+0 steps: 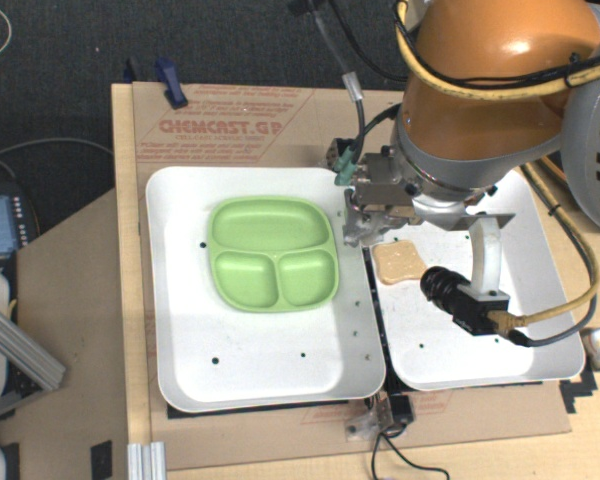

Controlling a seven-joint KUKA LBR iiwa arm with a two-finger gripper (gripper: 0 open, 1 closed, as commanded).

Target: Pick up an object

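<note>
The pincer [363, 230] hung low over the seam between the two bins, at the far left edge of the right bin [450, 353], with the arm's orange band [490, 48] above it. Whether it was apart or together could not be told from this angle, and nothing showed gripped in it.

A tan toast [398, 262] lay flat in the right bin, close to that bin's left edge and towards its far side, just beside the pincer on the near side. Whether the two touched could not be told.

A green plate [274, 254] with three compartments sat in the left bin [170, 298], in its far half, nearer the right edge than the left.

Both bins stood side by side on the counter [280, 426], their inner edges touching. A blue clip [170, 81] sat at the counter's far left corner.
</note>
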